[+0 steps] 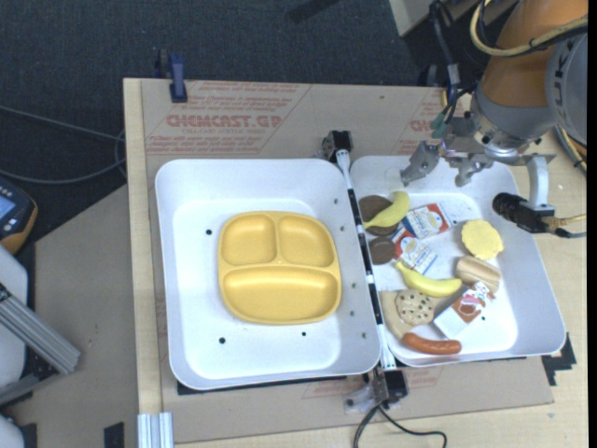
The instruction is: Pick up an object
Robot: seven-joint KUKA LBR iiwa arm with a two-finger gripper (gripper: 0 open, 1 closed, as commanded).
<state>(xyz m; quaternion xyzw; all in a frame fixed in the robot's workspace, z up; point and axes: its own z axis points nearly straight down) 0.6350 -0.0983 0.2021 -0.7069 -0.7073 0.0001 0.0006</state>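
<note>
My gripper hangs open over the far edge of the right bin, with nothing between its two spread fingers. Below it in that bin lie a yellow banana, a second banana, a red-and-white packet, a yellow round biscuit, a hot-dog bun, a cookie, a sausage, a small carton and two brown discs.
The left bin holds a yellow divided plate. A black clamp sits between the bins at the back. A blue clip is on the board's far left corner. A black cylinder juts over the right bin's far right.
</note>
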